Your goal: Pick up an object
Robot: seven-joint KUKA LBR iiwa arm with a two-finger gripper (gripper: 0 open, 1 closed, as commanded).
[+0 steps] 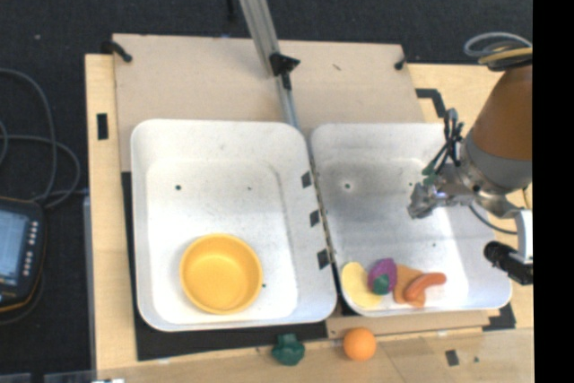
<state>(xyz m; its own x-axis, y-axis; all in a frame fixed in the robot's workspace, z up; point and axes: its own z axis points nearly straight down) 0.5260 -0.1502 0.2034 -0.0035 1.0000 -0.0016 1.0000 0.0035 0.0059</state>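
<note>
A yellow bowl sits in the left bin near its front. Along the front edge of the right bin lie a pale yellow banana-like piece, a purple and green toy, and an orange carrot-like piece. My gripper hangs over the right bin's right half, above and behind the carrot piece, apart from all the toys. I see nothing held in it.
An orange ball and a green toy lie on the bench in front of the bins. A metal rail runs from the top down to the gap between the bins. A tablet sits at the far left.
</note>
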